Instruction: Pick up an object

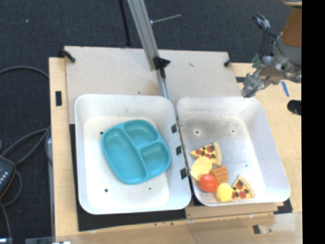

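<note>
The right bin holds a cluster of toy food at its front: a pizza slice, a pale yellow piece, a red tomato, a small orange waffle-like piece, a yellow lemon and a second pizza slice. My gripper hangs at the bin's far right corner, above the rim and well away from the food. Nothing is visible between its fingers.
The left bin holds a blue divided plate. A slanted aluminium bar runs down to the gap between the bins. The arm's wrist enters from the upper right. Cables lie on the dark floor at left.
</note>
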